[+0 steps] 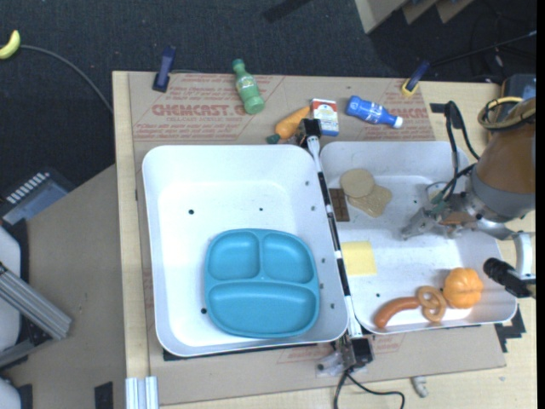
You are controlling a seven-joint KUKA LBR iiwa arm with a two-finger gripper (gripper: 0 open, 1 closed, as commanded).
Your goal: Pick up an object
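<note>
**Pincer low in right bin, nothing seen between its fingers**

Arm [502, 173] enters from the right, orange band above the wrist. Pincer [423, 221] sits down in the right bin [400, 156], near the bin's middle; whether it is spread or pressed together cannot be told, detail too small.

Right bin contents: tan cookie-like discs [366, 192] at upper left, just left of the pincer; yellow cheese slice [358, 258] by the divider; sausage [393, 311], pretzel [430, 302] and small orange pumpkin [462, 287] along the near edge, pretzel touching sausage.

Left bin [170, 228] holds a blue divided plate [261, 282].

On the worktop [204, 109] behind the bins: green bottle [248, 87], blue bottle [372, 112], small carton [324, 116].
</note>
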